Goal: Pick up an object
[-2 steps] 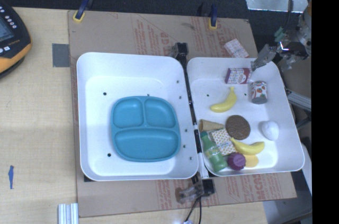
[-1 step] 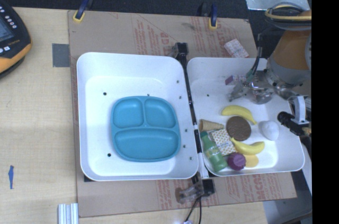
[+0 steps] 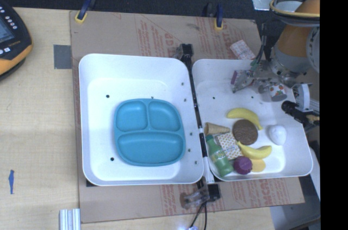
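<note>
Two shallow white bins sit side by side on the surface (image 3: 38, 131). The left bin (image 3: 92, 82) holds a blue divided plate (image 3: 149, 132) at centre frame. The right bin (image 3: 217, 74) holds the candidate objects, clustered in its lower half at lower right of the frame: a yellow banana (image 3: 244, 115), a brown round cookie (image 3: 245, 131), a white egg-like item (image 3: 277, 134), a second yellow piece (image 3: 255, 151), a purple item (image 3: 242, 165), a green packet (image 3: 219, 156) and a cone-shaped piece (image 3: 216, 128). The arm (image 3: 296, 33) enters at upper right, and its tool (image 3: 244, 79) sits low over the bin's bare upper area, well apart from the cluster. Whether the tool is released or clenched cannot be told from this view; nothing is seen between its tips. Judged progress: no object lifted; selection, descent, grasp and lift all remain.
</note>
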Robot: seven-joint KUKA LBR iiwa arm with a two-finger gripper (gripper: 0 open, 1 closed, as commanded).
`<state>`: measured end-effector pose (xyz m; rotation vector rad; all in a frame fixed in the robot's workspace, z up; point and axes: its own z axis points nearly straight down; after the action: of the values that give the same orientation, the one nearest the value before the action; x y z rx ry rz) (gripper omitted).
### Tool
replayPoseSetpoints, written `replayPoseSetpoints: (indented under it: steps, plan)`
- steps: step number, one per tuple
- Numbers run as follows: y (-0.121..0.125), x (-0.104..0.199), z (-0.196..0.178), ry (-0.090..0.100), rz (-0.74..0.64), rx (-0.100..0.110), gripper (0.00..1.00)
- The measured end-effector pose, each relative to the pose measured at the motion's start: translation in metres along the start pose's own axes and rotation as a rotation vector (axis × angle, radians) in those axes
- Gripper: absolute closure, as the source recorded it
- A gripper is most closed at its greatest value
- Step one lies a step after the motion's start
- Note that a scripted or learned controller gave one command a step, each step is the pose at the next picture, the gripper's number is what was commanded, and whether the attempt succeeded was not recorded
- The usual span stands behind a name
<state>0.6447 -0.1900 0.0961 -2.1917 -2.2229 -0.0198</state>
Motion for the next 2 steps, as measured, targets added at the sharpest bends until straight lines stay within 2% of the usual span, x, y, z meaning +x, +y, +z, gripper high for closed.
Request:
replayPoseSetpoints:
  steps: [1, 2]
  plan:
    - [0.014, 0.0, 0.005, 0.01, 0.001, 0.012, 0.0]
    - [0.013, -0.013, -0.008, -0.021, 0.002, -0.001, 1.0]
